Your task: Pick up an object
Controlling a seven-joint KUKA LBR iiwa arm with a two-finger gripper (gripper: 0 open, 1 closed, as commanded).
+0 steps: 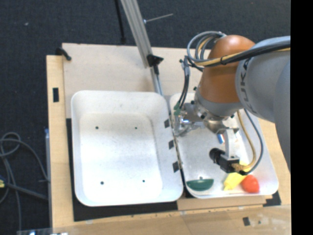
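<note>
My gripper (pixel 182 123) hangs over the left side of the right bin (pixel 264 192), close to the wall it shares with the left bin. The grey arm and its orange band cover much of that bin. Three small things lie along the right bin's front edge: a dark green dome-shaped piece (pixel 200 183), a yellow piece (pixel 233 181) and a red-orange ball (pixel 251 184) touching the yellow one. All three lie well in front of the gripper, toward the camera. I see nothing between the gripper and the bin floor.
The left bin (pixel 80 131) is a shallow white tray with a few dark dots on its floor. A slanted metal rail (pixel 139 28) rises behind the bins. Cables loop above the wrist and at the far left on the dark floor.
</note>
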